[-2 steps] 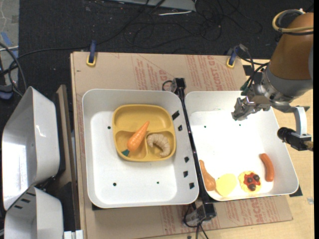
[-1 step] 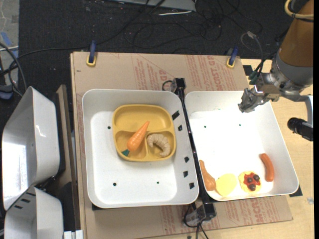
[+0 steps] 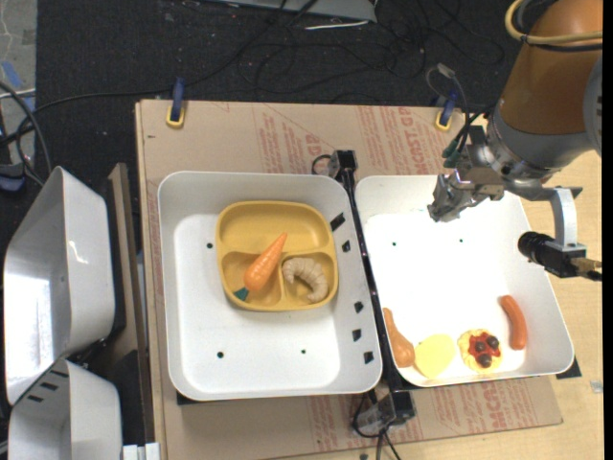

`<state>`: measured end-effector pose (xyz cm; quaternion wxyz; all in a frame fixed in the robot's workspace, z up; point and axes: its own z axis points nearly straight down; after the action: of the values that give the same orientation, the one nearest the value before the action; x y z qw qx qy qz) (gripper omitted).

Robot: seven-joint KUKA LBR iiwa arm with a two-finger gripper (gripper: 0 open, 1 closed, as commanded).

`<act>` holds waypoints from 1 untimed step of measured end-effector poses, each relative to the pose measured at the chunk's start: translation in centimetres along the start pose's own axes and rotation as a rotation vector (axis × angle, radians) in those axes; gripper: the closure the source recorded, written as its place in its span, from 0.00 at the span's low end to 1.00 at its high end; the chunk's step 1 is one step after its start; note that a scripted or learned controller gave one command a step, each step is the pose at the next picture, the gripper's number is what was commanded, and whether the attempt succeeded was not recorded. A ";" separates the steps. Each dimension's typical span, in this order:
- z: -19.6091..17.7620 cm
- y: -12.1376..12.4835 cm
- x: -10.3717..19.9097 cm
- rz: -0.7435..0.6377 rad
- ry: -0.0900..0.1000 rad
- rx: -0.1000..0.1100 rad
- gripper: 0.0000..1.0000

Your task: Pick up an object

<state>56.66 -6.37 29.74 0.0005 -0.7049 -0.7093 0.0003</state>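
Four food pieces along right bin [image 3: 565, 348] at 6 o'clock: drumstick [image 3: 397, 338], yellow disc [image 3: 434, 355], topped round [image 3: 480, 348], sausage [image 3: 515, 321]; gripper [image 3: 445, 206] dark, at 12 o'clock, grip unreadable; left bin [image 3: 182, 286]: one yellow plate [image 3: 239, 223], carrot [image 3: 265, 262], pale curled piece [image 3: 306, 278]

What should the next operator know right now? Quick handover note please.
Gripper: over the far part of the right bin, nothing visibly held; finger state unclear.
Right bin, near edge: orange drumstick-shaped piece, yellow disc, small pizza-like piece, sausage.
Left bin: yellow divided plate holding a carrot and a pale shrimp-like piece.
Done: nothing picked yet.
Left: choose an object, descend, grasp, lift.
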 end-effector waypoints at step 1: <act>0.4 -0.8 4.6 -0.002 0.001 0.001 1.00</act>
<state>55.78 -1.76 29.31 0.0011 -0.7044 -0.7098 0.0003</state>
